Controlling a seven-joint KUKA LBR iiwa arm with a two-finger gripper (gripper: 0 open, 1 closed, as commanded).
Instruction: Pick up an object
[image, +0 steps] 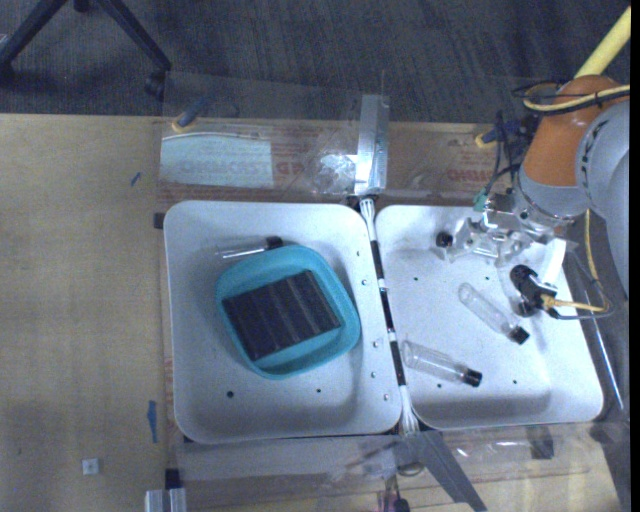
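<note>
The right bin (560, 395) holds two clear tubes with black caps. One tube (488, 310) lies slanted in the middle and the other tube (438, 362) lies near the front left. My gripper (470, 240) hangs low over the back of this bin, above and behind both tubes, with nothing seen in its grasp. A small black round piece (443, 239) sits just left of it. In the left bin (190, 400) lie a blue dish (335, 335) with a dark ridged insert and a thin silver stick (248, 249) with a black tip.
A metal bracket (372, 145) and taped plastic sheeting (215, 160) sit behind the bins. The ridge between the bins (385, 310) runs front to back. The wooden bench (70, 300) spreads to the left.
</note>
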